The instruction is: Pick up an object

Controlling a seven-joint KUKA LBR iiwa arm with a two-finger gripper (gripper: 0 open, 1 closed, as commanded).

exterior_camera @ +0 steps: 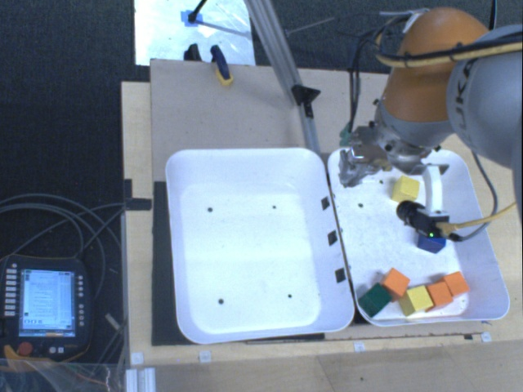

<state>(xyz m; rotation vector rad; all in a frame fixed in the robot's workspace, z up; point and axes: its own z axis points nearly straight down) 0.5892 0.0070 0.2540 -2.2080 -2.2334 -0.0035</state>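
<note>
A yellow cube is sitting flat in the right bin, near its far end, edges slightly skewed to the bin walls, with no long axis to report. The pincer is hovering just left of it, not touching; its opening cannot be determined, the wrist hiding it. More cubes are clustering at the near end.

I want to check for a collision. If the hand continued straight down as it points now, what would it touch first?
Probably the bare floor of the right bin, near its upper left corner. The hand hangs over that spot, and the yellow cube lies off to its side. Depth is hard to judge from above.
</note>
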